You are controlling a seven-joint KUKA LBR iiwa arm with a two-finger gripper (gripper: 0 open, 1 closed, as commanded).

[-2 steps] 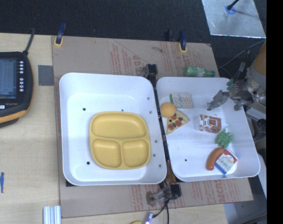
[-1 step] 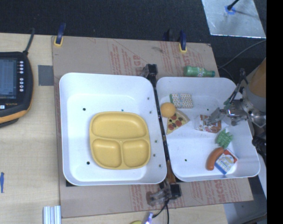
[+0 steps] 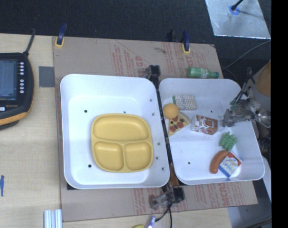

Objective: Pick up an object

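Since task names no one obj.: any item in right bin (image 3: 248, 127) can serve; nearest ones judged first.
Gripper (image 3: 229, 118): low over right side of right bin, near its right wall, arm reaching in from the right.
Jaws: too dark and small here, cannot tell if open or closed; nothing seen held between them.
Red-white packet (image 3: 204, 125): flat on bin floor, just left of gripper. Prob. light, thin, maybe crinkly; hard to pinch flat, better to take by one raised edge.
Green leafy toy (image 3: 227, 140): just below gripper, apart from packet. Looks light, bumpy, poss. soft; good grip across its narrow width, so likely the easiest pick.
Sausage (image 3: 218, 161): lower in bin, lying at a slant, touching or nearly touching blue-white carton (image 3: 230, 165). Round and smooth, may roll or slip; take across the middle, jaws square to its length.
Blue-white carton: stiff-looking box near bin's lower right corner; flat sides good for a hold, but bin wall and sausage leave little room.
Orange ball (image 3: 171, 110): near left wall of right bin, touching pizza slice (image 3: 177, 123). Round, prob. slippery; needs centred grip. Far from gripper.
Patterned packet (image 3: 184, 101): flat, upper left of right bin; same trouble as other packet.
Left bin (image 3: 72, 127): carries yellow divided tray (image 3: 121, 142); wide, shallow, stiff, poor for a two-finger hold.
Green bottle (image 3: 202, 72): on its side on counter (image 3: 20, 175), outside the bins; not a sensible target.
Risk: light items may slide away under touch instead of being caught.
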